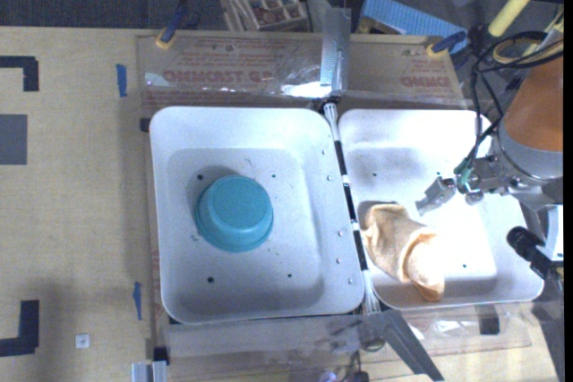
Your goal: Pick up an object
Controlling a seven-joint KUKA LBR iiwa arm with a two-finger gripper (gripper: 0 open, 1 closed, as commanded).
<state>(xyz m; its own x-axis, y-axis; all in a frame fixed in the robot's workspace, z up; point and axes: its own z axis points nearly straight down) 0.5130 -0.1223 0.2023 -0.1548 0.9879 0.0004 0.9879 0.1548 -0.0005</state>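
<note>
A tan and orange bread-like object [403, 251] lies in the front left part of the right bin [466, 148]. A blue bowl [235, 211] sits upside down in the middle of the left bin [179, 139]. My gripper [433, 196] reaches in from the right over the right bin, its tip pointing down and left. It hangs just above and to the right of the bread-like object, with a small gap between them. Nothing shows in its grasp.
The grey arm with its orange band [540, 116] fills the right bin's far right side. A raised divider [345, 192] runs between the two bins. Cardboard and plastic wrap [242, 78] lie behind the bins; cables [501, 58] hang at the back right.
</note>
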